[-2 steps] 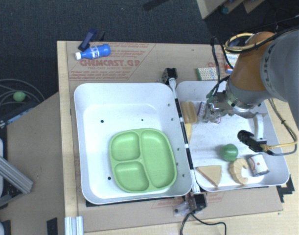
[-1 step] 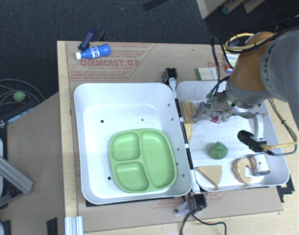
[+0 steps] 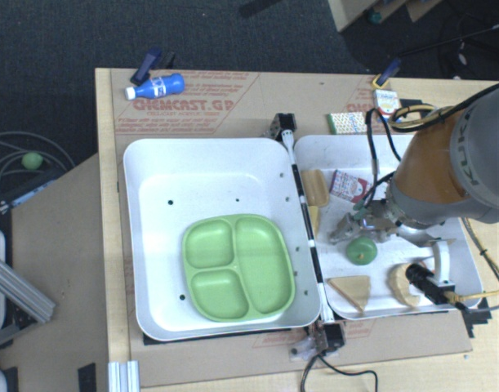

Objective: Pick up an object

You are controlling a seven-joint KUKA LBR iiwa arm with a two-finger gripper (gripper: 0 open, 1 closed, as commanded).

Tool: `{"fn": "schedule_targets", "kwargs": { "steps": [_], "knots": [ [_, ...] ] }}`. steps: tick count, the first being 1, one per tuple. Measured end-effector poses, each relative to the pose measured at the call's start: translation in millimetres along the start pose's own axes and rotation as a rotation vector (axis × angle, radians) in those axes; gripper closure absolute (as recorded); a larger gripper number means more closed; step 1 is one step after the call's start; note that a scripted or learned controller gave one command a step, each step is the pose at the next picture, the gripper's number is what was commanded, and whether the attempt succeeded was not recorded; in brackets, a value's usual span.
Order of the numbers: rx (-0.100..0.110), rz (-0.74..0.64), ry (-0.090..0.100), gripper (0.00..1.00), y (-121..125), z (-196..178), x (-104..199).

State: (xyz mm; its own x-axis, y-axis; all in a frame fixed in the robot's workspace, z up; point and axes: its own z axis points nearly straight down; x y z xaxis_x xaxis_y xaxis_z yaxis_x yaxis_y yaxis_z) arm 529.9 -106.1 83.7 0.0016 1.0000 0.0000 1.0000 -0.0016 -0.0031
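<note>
Your arm [image 3: 433, 170] hides much of the right bin [image 3: 339, 148]; you cannot tell if the gripper [image 3: 359, 223] is open or closed. Red bench [image 3: 110, 186] lettering reads "CHEMCAST GP".

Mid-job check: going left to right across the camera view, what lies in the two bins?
Green divided plate → tan block → green ball → pale round piece. The red-and-white packet and tan wedge overlap the ball's position, so left out.
</note>
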Motion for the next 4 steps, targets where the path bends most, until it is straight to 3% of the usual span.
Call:
{"fn": "schedule_targets", "kwargs": {
  "steps": [1, 2, 3, 4],
  "knots": [
    [0.000, -0.001, 0.001, 0.00, -30.2, -0.4, 9.3],
    [-0.004, -0.001, 0.000, 0.00, -23.9, -0.6, 13.6],
    [-0.006, 0.000, -0.001, 1.00, -23.5, -10.6, 13.6],
    [-0.005, -0.003, 0.001, 1.00, 3.8, -101.4, 82.9]
  ]
}}
